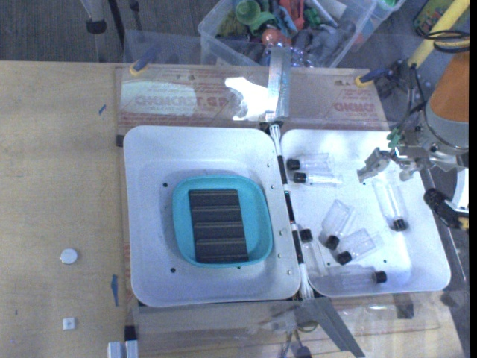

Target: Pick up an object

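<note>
Left bin [141, 162]: one teal tray [182, 222] carrying a dark ribbed insert [218, 226], set at the bin's middle. Right bin [428, 274]: clear plastic vials with black caps, two by the far left corner [313, 171], one near the right edge [390, 203], three toward the near edge [335, 222]. Gripper [376, 166]: above the right bin's far right corner, nothing between its fingers; whether they are apart or together, cannot tell.

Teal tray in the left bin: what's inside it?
The teal tray holds a dark ribbed block that covers most of its floor. Whatever lies beneath the block is hidden.
</note>
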Tool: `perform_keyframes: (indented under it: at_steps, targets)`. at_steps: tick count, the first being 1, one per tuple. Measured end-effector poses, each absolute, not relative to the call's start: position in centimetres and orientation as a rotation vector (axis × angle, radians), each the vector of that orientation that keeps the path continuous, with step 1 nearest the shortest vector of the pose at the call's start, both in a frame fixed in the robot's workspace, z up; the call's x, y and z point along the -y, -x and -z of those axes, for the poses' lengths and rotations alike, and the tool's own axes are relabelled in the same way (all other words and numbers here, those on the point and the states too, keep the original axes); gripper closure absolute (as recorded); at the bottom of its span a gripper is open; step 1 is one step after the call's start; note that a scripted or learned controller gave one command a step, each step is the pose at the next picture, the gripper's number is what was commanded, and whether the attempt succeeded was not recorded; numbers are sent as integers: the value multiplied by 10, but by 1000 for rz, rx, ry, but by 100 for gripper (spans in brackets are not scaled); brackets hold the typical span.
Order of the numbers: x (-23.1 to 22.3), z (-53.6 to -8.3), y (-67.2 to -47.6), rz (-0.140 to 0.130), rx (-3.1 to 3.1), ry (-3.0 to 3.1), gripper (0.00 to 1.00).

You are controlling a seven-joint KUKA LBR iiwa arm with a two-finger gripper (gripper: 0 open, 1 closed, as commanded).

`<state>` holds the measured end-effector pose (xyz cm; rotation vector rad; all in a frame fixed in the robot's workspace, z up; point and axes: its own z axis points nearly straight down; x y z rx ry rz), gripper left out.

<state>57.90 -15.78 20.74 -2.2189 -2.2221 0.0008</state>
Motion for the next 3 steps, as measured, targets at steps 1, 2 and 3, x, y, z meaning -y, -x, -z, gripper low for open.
perform_keyframes:
  at_steps: [1,2,3]
  targets:
    - [194,-129,-549,0,2233,2210,0]
    - [214,-89,-564,21,2343,2089,0]
    - [200,-87,-578,6,2372,2070,0]
